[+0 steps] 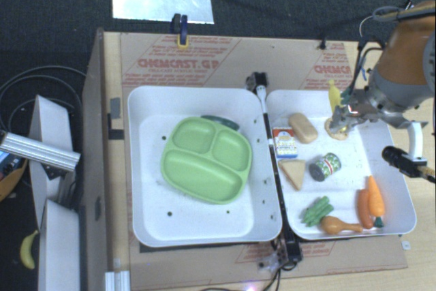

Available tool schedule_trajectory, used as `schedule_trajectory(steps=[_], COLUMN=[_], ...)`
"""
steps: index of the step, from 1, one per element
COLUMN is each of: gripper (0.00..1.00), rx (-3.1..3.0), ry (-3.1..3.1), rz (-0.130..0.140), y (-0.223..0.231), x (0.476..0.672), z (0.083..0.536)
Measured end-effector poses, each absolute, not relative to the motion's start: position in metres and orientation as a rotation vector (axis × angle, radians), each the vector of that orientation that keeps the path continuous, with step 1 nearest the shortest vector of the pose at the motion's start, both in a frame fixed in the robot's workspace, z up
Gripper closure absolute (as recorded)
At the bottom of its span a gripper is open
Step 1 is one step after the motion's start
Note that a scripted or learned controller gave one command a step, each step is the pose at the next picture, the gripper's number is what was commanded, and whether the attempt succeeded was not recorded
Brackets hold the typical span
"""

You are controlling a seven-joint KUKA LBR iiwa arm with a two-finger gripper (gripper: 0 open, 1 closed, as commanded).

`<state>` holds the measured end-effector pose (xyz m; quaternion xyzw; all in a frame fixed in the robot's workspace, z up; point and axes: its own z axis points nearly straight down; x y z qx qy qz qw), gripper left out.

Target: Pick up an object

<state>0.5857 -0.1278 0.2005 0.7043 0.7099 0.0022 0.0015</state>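
The right bin (392,146) holds several toy foods: a tan bread roll (303,127), a red and white carton (284,143), a pale wedge (293,174), a small can (325,167), green beans (316,210), two carrots (371,202) and an orange gourd (337,223). A yellow piece (334,96) stands near the bin's back wall. My gripper (339,123) is low in the back part of this bin, right over a small tan round object (336,133) and just right of the bread roll. The wrist hides most of that object.
In the left bin (146,167) lies a green divided plate (206,159), with a dark item (221,121) peeking out behind it. A clamp (258,82) sits on the ridge between the bins. A black fitting (402,159) juts over the right bin's right side.
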Motion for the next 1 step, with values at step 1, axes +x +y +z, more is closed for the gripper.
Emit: schedule_trajectory(steps=[1], gripper=[1.00], rx=[2.210], ry=[2.234], rz=[0.006], y=[-0.0678], x=[0.5724], z=[0.2207])
